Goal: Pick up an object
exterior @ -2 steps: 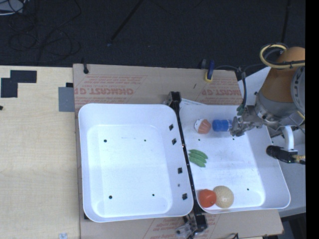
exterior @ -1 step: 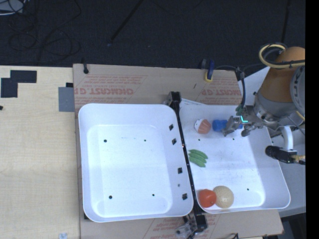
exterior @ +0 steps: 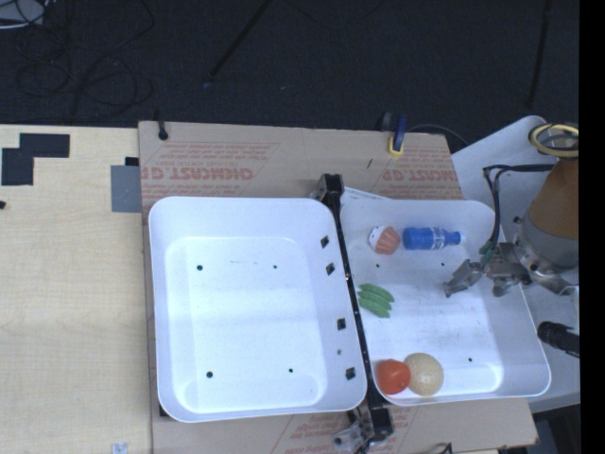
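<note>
My gripper (exterior: 465, 280) hangs over the right white plastic bin (exterior: 515, 367), right of the pea pod (exterior: 375, 299), below the small bottle (exterior: 430, 239).

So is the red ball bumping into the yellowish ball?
Touching. The camera view shows the red ball and the yellowish ball pressed side by side in the right bin, with no white floor visible between them.

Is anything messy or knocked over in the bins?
Only a little. The blue bottle lies on its side in the right bin, next to an orange-and-white toy. Nothing looks spilled or broken. The gripper hovers just below the bottle.
</note>
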Controlling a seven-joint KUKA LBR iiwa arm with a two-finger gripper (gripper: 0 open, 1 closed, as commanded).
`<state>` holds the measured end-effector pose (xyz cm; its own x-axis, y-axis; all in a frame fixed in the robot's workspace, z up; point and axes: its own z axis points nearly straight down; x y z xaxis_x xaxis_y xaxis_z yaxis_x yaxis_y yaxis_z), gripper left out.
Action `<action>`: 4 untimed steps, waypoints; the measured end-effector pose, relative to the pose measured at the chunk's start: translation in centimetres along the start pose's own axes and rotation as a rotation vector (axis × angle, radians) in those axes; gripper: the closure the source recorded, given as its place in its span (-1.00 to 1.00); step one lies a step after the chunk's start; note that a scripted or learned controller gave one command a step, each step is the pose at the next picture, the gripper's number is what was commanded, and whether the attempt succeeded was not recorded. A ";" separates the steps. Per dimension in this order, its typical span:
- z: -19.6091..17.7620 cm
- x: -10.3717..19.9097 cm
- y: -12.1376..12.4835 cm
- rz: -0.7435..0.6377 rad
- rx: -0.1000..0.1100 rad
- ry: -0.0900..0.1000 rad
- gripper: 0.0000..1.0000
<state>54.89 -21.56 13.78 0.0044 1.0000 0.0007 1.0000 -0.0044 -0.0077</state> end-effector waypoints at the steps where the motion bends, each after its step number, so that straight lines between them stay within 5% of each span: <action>1: 0.0 0.1 0.3 -0.002 -0.005 0.000 -1.00; 2: -6.9 0.3 6.5 -0.008 -0.016 -0.004 -1.00; 3: 1.1 0.4 9.6 -0.009 -0.007 -0.001 -1.00; 4: -4.8 0.2 9.5 -0.006 -0.010 -0.002 -1.00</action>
<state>64.42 -21.41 18.48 -0.0020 1.0000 -0.0009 1.0000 0.0020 0.0024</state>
